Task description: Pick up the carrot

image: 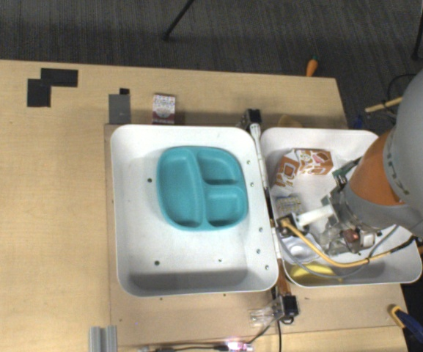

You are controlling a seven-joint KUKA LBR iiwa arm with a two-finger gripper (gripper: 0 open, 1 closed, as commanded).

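The grey arm with its orange band [372, 180] reaches from the right down into the right bin [358, 139]. My gripper [330, 235] sits low in that bin's middle, over a jumble of items, with yellow cable looping around it. The wrist hides whatever lies directly beneath. A yellow object [312, 270] lies just in front of the gripper, by the bin's near wall. A brown and white packet [305, 164] lies behind the gripper, toward the bin's far left.
The left bin [134, 196] holds a teal divided tray [201, 188]. A metal divider [261, 167] runs between the bins. A small patterned box [164, 108] and a dark block [120, 107] stand on the bench behind the left bin.
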